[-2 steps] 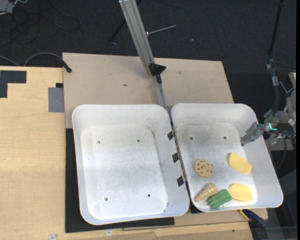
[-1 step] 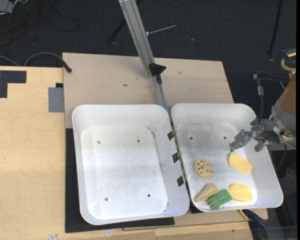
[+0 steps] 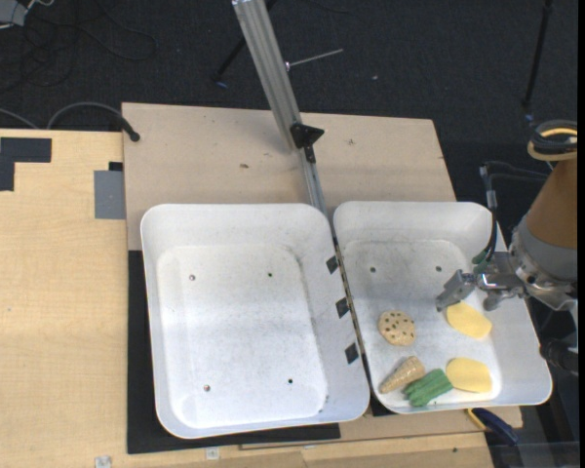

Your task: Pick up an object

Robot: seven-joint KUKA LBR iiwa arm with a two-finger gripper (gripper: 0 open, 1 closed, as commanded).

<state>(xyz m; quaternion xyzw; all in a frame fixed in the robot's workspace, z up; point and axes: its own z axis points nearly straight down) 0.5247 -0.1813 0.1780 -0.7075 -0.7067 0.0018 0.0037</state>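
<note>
- You have nothing lifted yet: the pincer [image 3: 471, 293] hangs low over the right bin [image 3: 419, 224], at about 3 o'clock of the view, with its two fingers spread and nothing between them
- The nearest candidate is the upper yellow piece [image 3: 469, 322], lying on the bin floor just below the fingertips, at roughly 5 o'clock from them; you cannot tell whether a fingertip touches it
- Other choices lie in the same bin: a speckled cookie [image 3: 398, 328] toward 9 o'clock of that yellow piece, a tan cone-shaped piece [image 3: 402, 374] and a green piece [image 3: 428, 388] touching each other near the bin's lower rim, and a second yellow piece [image 3: 469, 375] just beside the green one at its 3 o'clock
- What is left, as you should judge it: lower onto a piece, close, raise it; the whole grasp lies ahead
- The left bin [image 3: 239, 310] sits edge to edge with the right one, joined by small black clips along the shared rim
- The surface [image 3: 214, 154] is a pale brown board; a lighter wood panel [image 3: 49, 291] lies at 9 o'clock with dark cut-outs
- A slanted aluminium rail [image 3: 273, 76] rises from between the bins toward 12 o'clock
- Around it you see dark floor with loose cables at 11 o'clock and a thin stand at 1 o'clock
</note>
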